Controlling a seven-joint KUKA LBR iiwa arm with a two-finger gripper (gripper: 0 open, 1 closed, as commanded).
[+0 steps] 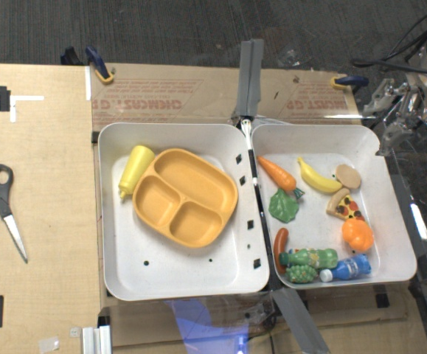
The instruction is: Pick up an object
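Jaws first: the gripper [403,103] seems to be the tangle of metal and cable just past the far right corner of the right bin [318,152], and whether it is spread or closed I cannot tell, nor can I make out anything in it. By my reading it waits off to the side, so the pick has not yet begun.

Across the counter [36,153], the left bin [128,271] and the right bin sit edge to edge. A cardboard sheet [169,98] lies under their far edges, with a blue clamp [99,65] at its left corner, probably to keep it from sliding.

A yellow divided plate [186,196] takes up most of the left bin, lying flat and skewed, with a yellow bottle [134,169] on its side touching the plate's left rim. The plate is broad and low, so I judge it awkward for two fingers.

Candidates for picking crowd the right bin. A green bottle [313,257] and a blue bottle [349,268] lie along the near edge, touching each other and so hard to separate. An orange [358,234] is just beyond them. A carrot [277,173] and a banana [320,177] lie near the far edge, apart from each other, with bare floor around them; these look the easiest grabs. A green leafy piece [284,206], a pizza slice [344,208] and a sausage [280,242] fill the middle and left side.

Scissors [3,205] lie near the counter's left edge, well apart from both bins.
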